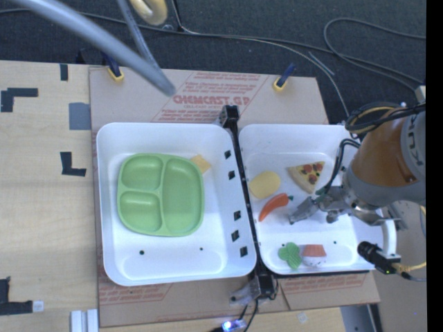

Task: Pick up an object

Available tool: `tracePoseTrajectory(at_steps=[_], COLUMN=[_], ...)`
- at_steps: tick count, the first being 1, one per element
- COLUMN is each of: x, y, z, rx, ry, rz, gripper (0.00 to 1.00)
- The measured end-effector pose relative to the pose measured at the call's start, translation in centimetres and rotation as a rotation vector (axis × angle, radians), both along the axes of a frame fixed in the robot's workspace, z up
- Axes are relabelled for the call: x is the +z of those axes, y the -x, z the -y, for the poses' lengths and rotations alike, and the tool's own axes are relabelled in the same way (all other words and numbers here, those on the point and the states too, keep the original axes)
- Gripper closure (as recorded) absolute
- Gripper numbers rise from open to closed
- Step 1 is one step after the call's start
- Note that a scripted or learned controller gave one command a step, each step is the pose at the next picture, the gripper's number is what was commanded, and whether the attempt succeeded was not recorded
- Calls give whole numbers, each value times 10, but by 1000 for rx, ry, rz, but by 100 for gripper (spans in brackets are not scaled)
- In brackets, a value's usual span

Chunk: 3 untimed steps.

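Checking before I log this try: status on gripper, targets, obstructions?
Gripper low in right bin, fingers spread, holding nothing. Nearest: red-orange pepper, just left; pizza slice beyond. Nothing between gripper and pepper.

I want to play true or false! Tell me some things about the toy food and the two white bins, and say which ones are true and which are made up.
1. The green divided plate lies in the left bin. True.
2. The pizza slice lies on the green plate. False: it lies in the right bin, near the far side.
3. The red-orange chili pepper lies just below the yellow piece in the picture. True.
4. The gripper hangs over the left bin. False: it is over the right bin, just right of the pepper.
5. A green toy and a red-and-white toy sit side by side near the right bin's front edge. True.
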<state>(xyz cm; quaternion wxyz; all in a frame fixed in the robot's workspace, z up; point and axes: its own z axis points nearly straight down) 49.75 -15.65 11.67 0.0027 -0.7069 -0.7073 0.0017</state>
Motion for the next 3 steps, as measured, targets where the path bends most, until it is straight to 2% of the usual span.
tracePoseTrajectory(at_steps=[1, 3], x=[12, 101], y=[-1, -4], z=[0, -13], rx=[2, 1], ry=[0, 2], rz=[3, 9], gripper=[100, 100])
